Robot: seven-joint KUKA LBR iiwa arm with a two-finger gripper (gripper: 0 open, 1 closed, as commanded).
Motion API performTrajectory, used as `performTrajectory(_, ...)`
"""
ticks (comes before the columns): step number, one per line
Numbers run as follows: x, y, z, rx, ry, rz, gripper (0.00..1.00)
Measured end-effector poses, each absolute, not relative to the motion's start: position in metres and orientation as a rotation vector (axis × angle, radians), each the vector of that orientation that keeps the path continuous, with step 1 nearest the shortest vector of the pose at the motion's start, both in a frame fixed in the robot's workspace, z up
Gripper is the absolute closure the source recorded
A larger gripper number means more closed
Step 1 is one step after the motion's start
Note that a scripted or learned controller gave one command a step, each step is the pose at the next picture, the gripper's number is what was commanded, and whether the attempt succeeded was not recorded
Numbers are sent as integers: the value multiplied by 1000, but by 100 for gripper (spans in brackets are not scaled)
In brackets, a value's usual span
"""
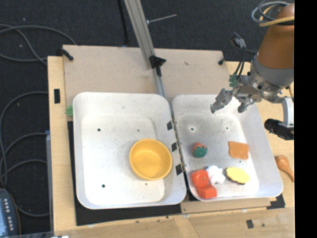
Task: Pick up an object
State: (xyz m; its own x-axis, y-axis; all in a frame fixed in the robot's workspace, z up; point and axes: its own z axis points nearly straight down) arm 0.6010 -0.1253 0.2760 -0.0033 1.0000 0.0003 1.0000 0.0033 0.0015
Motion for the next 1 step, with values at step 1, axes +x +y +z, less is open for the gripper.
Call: performTrajectory(1,601,-125,276,2218,2224,3,0)
